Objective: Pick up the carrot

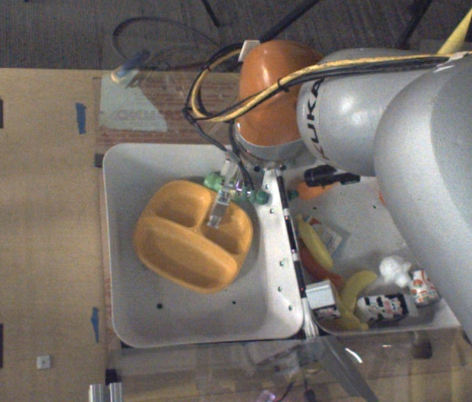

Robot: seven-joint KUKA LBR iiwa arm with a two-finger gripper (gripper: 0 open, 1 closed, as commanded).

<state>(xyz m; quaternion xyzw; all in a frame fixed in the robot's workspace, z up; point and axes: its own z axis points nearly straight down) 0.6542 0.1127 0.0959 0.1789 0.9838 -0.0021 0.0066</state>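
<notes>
We see the gripper [220, 203] above the orange divided plate [192, 237] in the left bin [127, 224]; its state we cannot tell. The carrot [315, 189] lies at the right bin's far edge, beneath the arm; we judge a rightward reposition precedes descent.

A divided plate [189, 237] lies in the left bin [135, 308]; the gripper [219, 208] hangs over the plate's upper right compartment; in the right bin [437, 321], bananas [315, 245] lie beside the shared wall, a carton [384, 306] right of them.
</notes>
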